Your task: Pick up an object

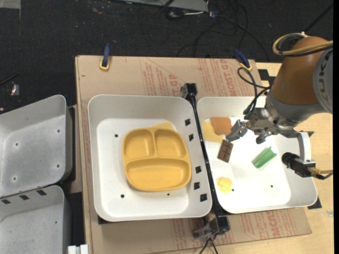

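My gripper (231, 138) hangs over the left part of the right bin (296, 197), reaching in from the right. Its fingers are shut on the top end of a small brown bar (225, 152), which hangs tilted just below the fingertips. An orange rounded piece (221, 124) lies just behind the gripper, with a flat pale yellow piece (210, 135) beside it. A green block (264, 157) lies to the right of the bar, under the wrist. A small yellow lump (224, 184) sits near the bin's front left.
The left bin (106, 194) holds a yellow divided plate (157, 159). A black divider (198, 147) runs between the two bins. Grey metal trays (32, 142) lie off the bench to the left. Cables trail from the arm's wrist (296, 163).
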### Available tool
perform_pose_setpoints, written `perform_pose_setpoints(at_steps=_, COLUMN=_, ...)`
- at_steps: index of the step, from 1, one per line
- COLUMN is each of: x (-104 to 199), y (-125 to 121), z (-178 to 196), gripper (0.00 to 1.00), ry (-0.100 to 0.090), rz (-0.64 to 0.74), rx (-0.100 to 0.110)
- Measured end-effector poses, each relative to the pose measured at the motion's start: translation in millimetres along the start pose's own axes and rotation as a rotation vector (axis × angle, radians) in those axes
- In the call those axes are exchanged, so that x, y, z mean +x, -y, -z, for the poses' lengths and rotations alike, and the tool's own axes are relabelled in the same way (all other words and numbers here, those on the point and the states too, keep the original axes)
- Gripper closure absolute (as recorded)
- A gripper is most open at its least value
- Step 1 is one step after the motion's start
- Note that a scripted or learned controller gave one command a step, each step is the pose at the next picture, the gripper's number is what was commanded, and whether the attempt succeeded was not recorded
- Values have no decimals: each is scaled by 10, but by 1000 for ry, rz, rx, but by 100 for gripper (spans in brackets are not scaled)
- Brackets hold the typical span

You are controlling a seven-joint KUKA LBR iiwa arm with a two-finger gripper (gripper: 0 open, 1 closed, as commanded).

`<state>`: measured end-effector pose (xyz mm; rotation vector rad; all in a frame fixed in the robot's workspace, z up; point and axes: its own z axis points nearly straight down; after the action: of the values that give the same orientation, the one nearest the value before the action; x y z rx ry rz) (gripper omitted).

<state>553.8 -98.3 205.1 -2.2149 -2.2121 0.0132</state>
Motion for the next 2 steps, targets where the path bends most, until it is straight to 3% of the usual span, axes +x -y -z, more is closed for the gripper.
perform_pose_setpoints(at_steps=1, x=0, y=-27, z=67, gripper=0, ry=1, rz=2, rx=-13)
perform_pose_setpoints(at_steps=2, x=-39, y=71, z=-470, gripper=0, ry=1, rz=-1, rx=-8)
